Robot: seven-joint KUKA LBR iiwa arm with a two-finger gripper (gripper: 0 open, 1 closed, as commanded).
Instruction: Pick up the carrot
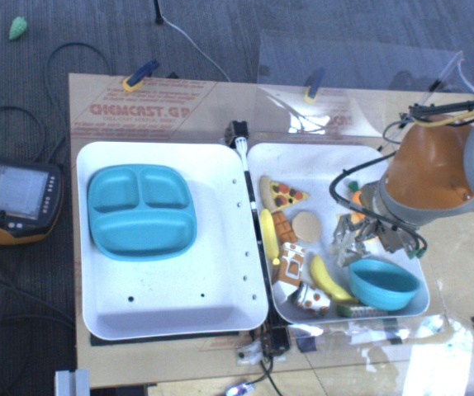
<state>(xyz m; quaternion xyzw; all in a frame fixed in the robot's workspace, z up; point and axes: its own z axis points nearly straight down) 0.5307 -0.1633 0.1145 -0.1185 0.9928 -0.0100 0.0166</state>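
Gripper [354, 242] low in right bin [319, 159] — finger state impossible to tell — crowded by blue bowl [383, 284], banana [329, 278], pizza slice [284, 193].

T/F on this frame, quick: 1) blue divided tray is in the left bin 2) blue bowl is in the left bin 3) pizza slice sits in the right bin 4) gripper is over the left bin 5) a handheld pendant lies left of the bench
1) True. The blue divided tray lies in the left bin.
2) False. The blue bowl is in the right bin, near its front right corner.
3) True. The pizza slice lies near the right bin's back left corner.
4) False. The gripper is over the right bin, just behind and left of the blue bowl.
5) True. The pendant lies on the floor left of the bench.
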